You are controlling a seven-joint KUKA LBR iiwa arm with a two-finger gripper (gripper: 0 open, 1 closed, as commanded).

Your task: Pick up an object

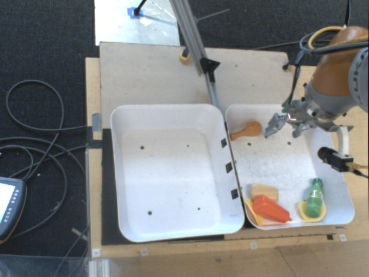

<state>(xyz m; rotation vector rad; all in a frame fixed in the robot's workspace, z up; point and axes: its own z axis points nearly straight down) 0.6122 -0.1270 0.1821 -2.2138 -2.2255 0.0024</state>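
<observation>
Bins sit side by side on the bench; we note the left bin (173, 172) first, then the right bin (288, 166). In the right bin's upper left corner lies a tan drumstick-shaped object (247, 131). Just beside it, to its right, hangs the gripper (283, 124), fingers apart, nothing between them. Along the near wall we log a tan block (265, 191), an orange carrot-shaped piece (271, 209) touching it, and a green bottle (314, 198) on a yellow piece (311, 213).
</observation>
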